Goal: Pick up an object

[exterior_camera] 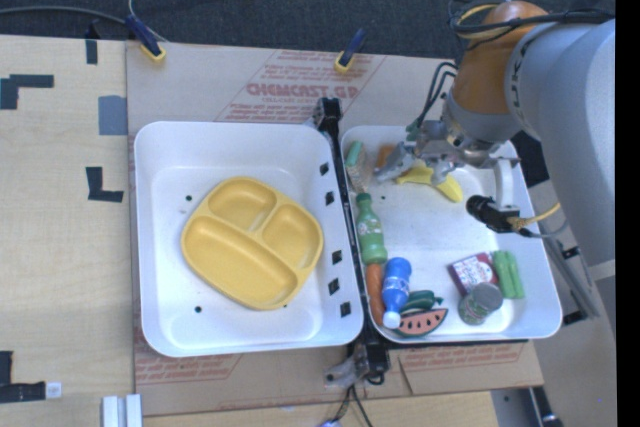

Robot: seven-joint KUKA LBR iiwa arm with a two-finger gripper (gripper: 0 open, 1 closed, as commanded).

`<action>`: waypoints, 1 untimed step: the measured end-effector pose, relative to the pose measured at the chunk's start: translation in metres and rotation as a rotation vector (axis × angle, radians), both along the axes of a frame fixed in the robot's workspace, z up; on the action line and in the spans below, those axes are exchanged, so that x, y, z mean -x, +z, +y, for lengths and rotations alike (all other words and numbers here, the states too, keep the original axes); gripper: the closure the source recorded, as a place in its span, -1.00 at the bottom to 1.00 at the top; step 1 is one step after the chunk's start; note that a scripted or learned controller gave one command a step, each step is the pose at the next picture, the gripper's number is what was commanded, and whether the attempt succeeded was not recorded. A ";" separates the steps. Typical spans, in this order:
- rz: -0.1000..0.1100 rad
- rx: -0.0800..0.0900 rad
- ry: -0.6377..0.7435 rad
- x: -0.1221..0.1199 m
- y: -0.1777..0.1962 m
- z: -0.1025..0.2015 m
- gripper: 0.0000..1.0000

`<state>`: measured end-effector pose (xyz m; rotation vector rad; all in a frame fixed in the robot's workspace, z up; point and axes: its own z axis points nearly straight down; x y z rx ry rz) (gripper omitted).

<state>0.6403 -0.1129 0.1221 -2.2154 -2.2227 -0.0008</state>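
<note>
Reaching into the right bin [548,315] at its far end, claw [418,158] hovering just above a banana [432,178]; finger state impossible to tell. Banana likely light, smooth, a little slippery; best gripped across its narrow curved middle. Left bin [160,215] carrying a yellow tray [252,242].

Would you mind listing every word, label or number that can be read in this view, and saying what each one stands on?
"CHEMCAST GP", in red, upside down, printed on the brown protective sheet under the bins; smaller red lines beside it and along the sheet's front edge are too blurred to read.
The label on the green bottle: too small to read.
The blue bottle and the small dark red box: any print is too blurred to read.
</note>
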 end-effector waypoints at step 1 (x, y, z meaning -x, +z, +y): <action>-0.017 0.008 -0.001 -0.027 -0.023 -0.020 -1.00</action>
